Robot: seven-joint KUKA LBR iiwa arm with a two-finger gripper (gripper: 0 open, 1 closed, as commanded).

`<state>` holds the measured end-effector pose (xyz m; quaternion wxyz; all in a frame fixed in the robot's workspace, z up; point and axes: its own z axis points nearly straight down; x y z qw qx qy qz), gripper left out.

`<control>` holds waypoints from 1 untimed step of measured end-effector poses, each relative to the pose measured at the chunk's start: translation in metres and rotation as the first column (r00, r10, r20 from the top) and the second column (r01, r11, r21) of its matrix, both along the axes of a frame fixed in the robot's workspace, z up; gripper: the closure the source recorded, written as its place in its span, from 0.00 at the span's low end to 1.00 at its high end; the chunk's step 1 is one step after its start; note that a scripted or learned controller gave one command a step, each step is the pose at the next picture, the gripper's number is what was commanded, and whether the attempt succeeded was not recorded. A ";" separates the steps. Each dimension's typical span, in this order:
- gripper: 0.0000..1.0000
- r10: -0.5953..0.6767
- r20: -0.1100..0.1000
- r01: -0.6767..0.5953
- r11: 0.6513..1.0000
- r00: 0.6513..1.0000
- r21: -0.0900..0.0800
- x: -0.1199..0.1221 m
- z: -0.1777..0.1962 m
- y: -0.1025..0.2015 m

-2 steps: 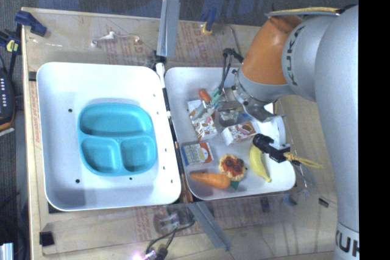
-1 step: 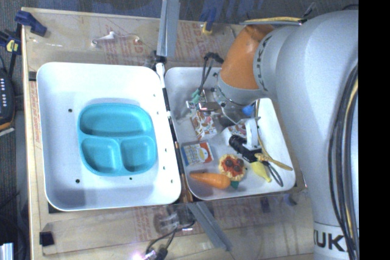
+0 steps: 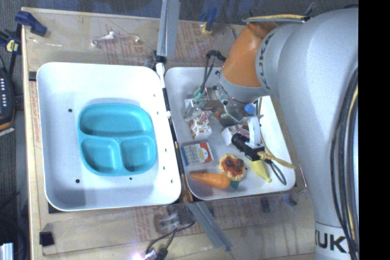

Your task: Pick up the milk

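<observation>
The arm's hand [image 3: 226,108] hangs low over the far end of the right bin [image 3: 281,131], mostly hidden beneath the orange wrist band; whether it is open or closed cannot be told, and nothing can be seen held in it. Just to its left lies the milk [image 3: 200,125], a small white-and-red carton resting in the bin's upper left part, close to the divider between the bins. The carton appears to lie tipped over, its long axis running roughly from the far left toward the near right, though its printed faces are too small to read and which end is the top is unclear. By its look it should be light and fairly stiff, with flat card sides that would give a little under pressure; a grip across the narrow width, square to the long axis, seems the safest hold. Nearer the camera sit a flat blue-edged packet [image 3: 197,153], a carrot [image 3: 211,179], a pizza slice [image 3: 233,166] and a banana [image 3: 261,167]. The left bin [image 3: 55,179] carries a blue tray [image 3: 117,137]. Both bins rest on the wooden desk [image 3: 79,33].
</observation>
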<state>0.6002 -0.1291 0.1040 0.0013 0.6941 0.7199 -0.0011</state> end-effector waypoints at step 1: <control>1.00 0.076 -0.002 -0.076 0.997 0.997 0.004 0.019 0.118 0.045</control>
